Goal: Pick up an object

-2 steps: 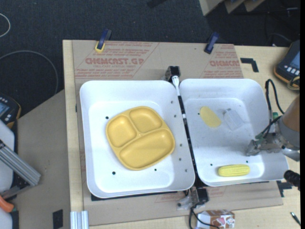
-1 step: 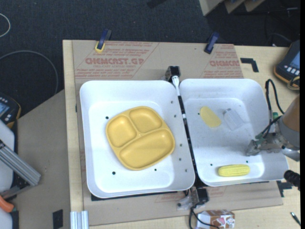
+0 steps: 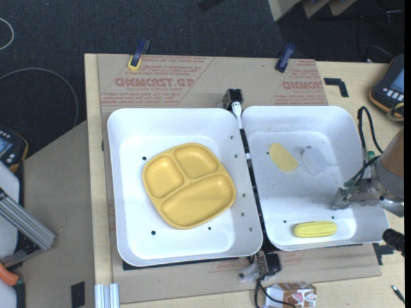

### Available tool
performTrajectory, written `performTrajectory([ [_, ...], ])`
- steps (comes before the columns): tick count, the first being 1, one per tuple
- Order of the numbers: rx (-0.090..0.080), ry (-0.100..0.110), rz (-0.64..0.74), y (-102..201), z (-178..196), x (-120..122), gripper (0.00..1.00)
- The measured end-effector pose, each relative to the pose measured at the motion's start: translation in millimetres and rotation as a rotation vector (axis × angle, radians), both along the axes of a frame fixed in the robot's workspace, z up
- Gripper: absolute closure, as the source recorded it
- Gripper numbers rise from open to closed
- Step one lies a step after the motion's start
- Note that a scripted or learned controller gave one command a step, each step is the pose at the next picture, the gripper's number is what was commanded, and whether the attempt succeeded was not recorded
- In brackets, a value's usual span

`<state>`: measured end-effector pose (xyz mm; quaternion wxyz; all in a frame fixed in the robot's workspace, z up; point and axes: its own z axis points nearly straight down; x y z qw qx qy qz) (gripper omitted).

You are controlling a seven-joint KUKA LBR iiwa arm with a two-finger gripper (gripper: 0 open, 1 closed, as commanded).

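1. Where the right bin meets its near edge lies a yellow corn cob.
2. A yellow oval piece and a clear wrapper lie toward its far edge.
3. The gripper sits low by the right edge; its opening cannot be judged.
4. The left bin carries a yellow divided plate.

1. We see two white bins, the left bin and the right bin, side by side on a tabletop.
2. Brown printed paper lies under them.
3. Two clamps, one yellow-tipped, one blue, grip its far edge.
4. A yellow-and-black handheld device sits far right.
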<state>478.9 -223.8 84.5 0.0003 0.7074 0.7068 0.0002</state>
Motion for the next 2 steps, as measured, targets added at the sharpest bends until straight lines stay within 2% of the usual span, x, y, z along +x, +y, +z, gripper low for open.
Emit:
performTrajectory([
  [2,0.0,0.0,0.0,0.0,0.0,0.0,1.0],
])
